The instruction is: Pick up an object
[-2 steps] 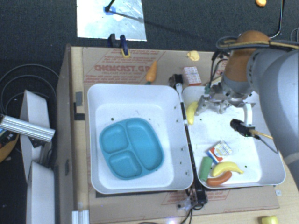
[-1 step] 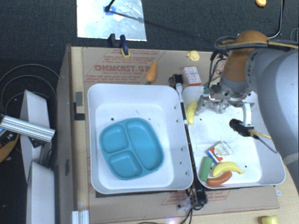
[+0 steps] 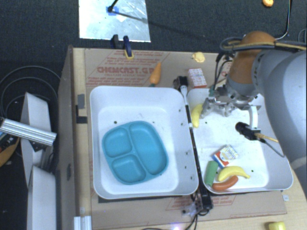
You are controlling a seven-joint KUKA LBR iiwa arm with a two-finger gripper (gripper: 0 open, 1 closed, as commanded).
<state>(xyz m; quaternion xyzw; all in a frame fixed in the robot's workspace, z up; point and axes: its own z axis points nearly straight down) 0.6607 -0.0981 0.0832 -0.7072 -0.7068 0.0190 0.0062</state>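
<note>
While reaching in from the right, hogs most of that side: big grey arm [image 3: 283, 95], orange band above the wrist and all. Next down in size, under everything: cardboard sheet [image 3: 124, 66] with red print. On top of it, side by side, two shallow white bins. Beyond the bench, on the dark floor: a shiny silver sheet [image 3: 114, 13].

In the left bin [image 3: 103, 99]: a blue divided plate [image 3: 135, 151], lying flat around the middle, three compartments.

In the right bin [image 3: 276, 174]: all the pickable stuff. Hanging over the far left part of that bin: the gripper [image 3: 219, 110], jaws looking apart, nothing clamped between them. Just to its left, up against the bin's left wall: a small yellow piece [image 3: 195, 115], close to the gripper, can't say if touching.

Down at the near end, well apart from the gripper: a yellow banana [image 3: 233, 172], resting against an orange-red sausage [image 3: 224, 185], with a green piece [image 3: 210, 172] right beside both, by the left wall. Just behind those: a little red, white and blue packet [image 3: 225, 155].

Outside the bins, on the cardboard at the far side: an orange carrot-looking thing [image 3: 155, 74], a small printed box [image 3: 197, 77], and a tiny yellow lump [image 3: 198, 57].
</note>
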